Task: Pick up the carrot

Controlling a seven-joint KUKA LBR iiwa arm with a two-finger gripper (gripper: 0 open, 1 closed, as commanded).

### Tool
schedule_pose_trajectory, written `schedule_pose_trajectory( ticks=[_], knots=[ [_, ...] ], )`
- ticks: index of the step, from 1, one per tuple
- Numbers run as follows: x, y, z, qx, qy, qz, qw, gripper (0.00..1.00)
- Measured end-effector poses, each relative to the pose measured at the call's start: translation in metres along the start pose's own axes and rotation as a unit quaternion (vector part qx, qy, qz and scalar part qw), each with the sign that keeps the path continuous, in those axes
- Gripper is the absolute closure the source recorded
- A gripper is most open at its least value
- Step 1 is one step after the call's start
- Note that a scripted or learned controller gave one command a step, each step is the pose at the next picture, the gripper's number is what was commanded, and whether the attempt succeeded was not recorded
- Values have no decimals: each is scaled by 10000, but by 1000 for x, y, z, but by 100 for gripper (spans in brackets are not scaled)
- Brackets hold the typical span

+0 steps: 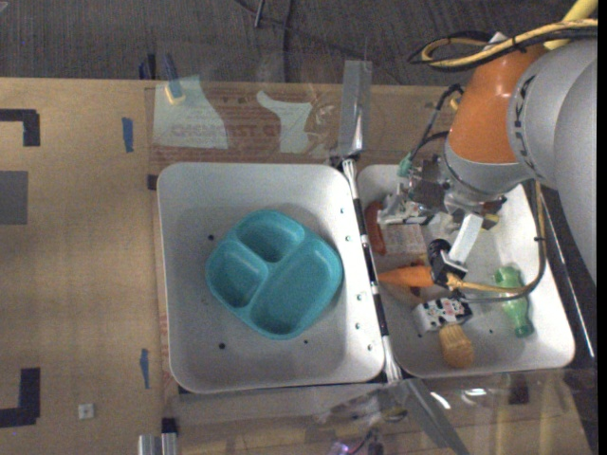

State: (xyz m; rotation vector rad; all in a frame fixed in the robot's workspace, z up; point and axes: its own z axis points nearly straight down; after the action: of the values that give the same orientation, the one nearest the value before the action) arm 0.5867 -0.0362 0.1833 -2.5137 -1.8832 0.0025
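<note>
My gripper [402,218] hung over the left side of the right shallow white bin [542,341], open or closed I could not tell, with the tapered orange carrot [403,276] just beside it toward the bin's front, lying crosswise.

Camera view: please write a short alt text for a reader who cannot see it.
The gripper hangs over the right bin, close to the carrot lying in it. The left bin holds a teal divided plate.
</note>
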Motion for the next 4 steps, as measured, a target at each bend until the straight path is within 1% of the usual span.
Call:
schedule_pose_trajectory(
  ticks=[1, 2, 3, 4],
  knots=[
    [-60, -77, 1, 17, 2, 75, 10000, 0],
    [-85, -36, 2, 1, -1, 155, 9999, 0],
    [-81, -14, 94, -59, 18, 181, 9998, 0],
    [-77, -58, 94, -90, 2, -845, 9964, 0]
  ],
)
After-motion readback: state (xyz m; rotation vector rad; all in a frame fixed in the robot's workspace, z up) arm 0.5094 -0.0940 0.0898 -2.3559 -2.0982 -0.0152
